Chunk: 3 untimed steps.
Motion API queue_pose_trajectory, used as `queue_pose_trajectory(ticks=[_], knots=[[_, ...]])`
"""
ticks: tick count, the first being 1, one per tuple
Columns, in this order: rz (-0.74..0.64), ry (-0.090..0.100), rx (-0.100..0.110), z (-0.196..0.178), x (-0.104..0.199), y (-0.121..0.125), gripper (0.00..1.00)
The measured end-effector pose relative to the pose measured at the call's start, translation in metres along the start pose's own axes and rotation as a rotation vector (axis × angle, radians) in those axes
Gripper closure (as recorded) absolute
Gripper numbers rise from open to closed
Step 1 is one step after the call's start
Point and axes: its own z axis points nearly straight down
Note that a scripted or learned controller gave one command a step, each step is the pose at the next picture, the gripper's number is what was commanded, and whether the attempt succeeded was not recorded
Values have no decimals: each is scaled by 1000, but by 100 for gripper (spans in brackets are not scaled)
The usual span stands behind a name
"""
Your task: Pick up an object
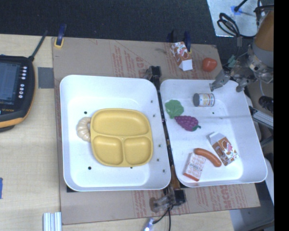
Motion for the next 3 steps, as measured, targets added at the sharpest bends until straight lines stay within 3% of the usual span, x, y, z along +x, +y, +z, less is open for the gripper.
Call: queue_pose_trajectory(ticks=[1, 2, 3], knots=[[-1, 0, 3, 47, 2, -71, 0], [-2, 0, -1, 114, 34, -151, 0], [-2, 1, -1, 115, 87, -177, 0]])
